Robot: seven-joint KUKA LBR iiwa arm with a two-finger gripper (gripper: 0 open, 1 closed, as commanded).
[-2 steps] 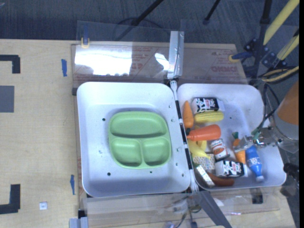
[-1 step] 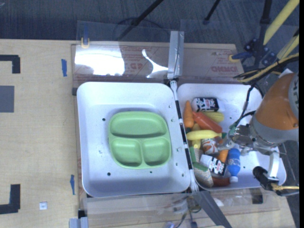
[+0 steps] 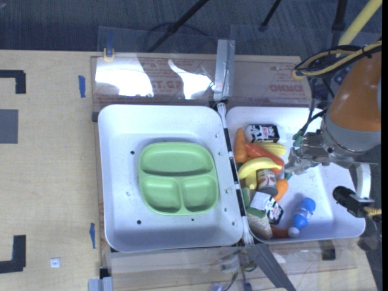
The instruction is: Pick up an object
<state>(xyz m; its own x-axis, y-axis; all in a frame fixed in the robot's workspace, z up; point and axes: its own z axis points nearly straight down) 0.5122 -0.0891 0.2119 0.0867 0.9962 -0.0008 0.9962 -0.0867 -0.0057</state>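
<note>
We see the gripper (image 3: 295,162) low over the right bin (image 3: 345,220), at centre right of the frame, just beside a pile holding a banana (image 3: 254,169), carrot (image 3: 240,145) and blue bottle (image 3: 301,214). How far it is open we cannot tell. The left bin (image 3: 115,132) holds a green divided tray (image 3: 179,176).

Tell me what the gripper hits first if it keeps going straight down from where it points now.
Probably the small can by the banana in the right bin; the gripper hangs just right of them, though depth is unclear.
</note>
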